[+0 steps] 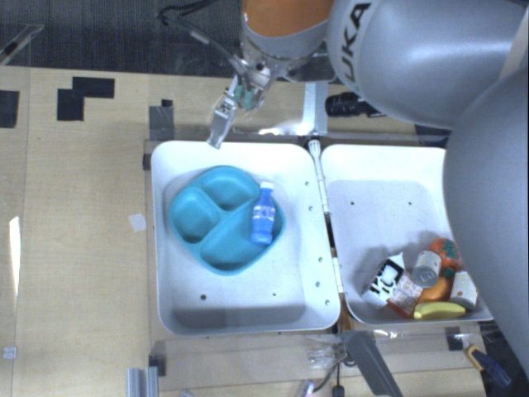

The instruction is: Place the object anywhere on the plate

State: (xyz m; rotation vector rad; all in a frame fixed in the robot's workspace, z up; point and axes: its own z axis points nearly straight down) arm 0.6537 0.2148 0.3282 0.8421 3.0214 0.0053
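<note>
A blue divided plate (207, 217) rests in the left white bin (178, 304). A small blue bottle with a white cap (263, 213) lies on the plate's right side, across the rim of its right compartment. My gripper (221, 126) hangs over the back edge of the left bin, behind the plate and well apart from the bottle. Nothing is held in it. The grey arm with its orange band (281, 2) fills the upper right.
The right white bin (388, 180) holds a cluster in its front right corner: a black and white box (384, 278), a can (426, 267), an orange item (447, 253) and a yellow banana (438, 310). A metal divider (324, 222) separates the bins.
</note>
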